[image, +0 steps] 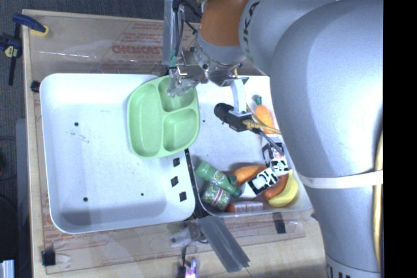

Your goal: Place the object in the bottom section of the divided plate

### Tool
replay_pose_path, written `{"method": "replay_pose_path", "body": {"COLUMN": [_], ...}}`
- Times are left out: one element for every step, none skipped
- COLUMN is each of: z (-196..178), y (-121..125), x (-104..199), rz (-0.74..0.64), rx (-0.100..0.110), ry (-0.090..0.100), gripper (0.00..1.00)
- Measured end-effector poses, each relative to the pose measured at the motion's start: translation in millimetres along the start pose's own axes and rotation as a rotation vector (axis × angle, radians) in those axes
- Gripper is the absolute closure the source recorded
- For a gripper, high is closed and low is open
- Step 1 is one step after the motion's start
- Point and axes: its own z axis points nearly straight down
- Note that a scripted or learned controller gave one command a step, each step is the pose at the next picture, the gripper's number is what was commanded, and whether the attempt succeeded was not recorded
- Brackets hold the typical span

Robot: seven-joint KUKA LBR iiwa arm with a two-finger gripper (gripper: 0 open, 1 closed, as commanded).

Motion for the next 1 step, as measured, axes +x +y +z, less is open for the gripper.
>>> {"method": "replay_pose_path", "body": {"z": [-117.8], "y": [-11.5], "x": [5.8], "rz": [0.133], "rx": [-0.005], "ry": [0.000], "gripper": [1.00]}}
